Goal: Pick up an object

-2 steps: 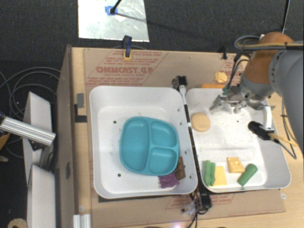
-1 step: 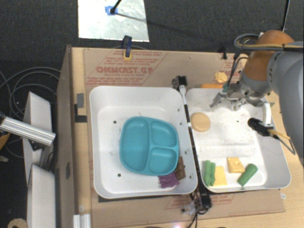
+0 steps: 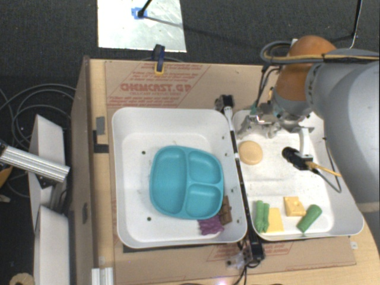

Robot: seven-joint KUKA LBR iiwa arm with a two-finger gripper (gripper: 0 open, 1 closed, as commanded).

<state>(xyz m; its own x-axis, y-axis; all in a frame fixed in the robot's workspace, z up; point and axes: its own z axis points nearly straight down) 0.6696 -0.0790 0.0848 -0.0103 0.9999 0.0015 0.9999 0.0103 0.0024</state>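
Left bin (image 3: 172, 123) white; right bin (image 3: 339, 218) white, faint grey smudges on floor.
Plate (image 3: 184, 180) in left bin: teal, plain.
At plate's lower right edge: purple lump (image 3: 209, 225), dark brown piece (image 3: 226, 212).
Right bin, upper left: round piece (image 3: 250, 152), pale tan.
Right bin, lower row: green stick (image 3: 260, 214), yellow slab (image 3: 274, 219), orange-yellow block (image 3: 293, 206), green pod (image 3: 309, 217).
Arm (image 3: 344, 100), upper right of frame: grey, orange band (image 3: 303, 70).
Cardboard (image 3: 155, 88) under bins: brown, red lettering.
Upper left of frame: silvery sheet (image 3: 148, 28), blue mark (image 3: 139, 13).
Floor (image 3: 41, 40): dark grey, speckled.
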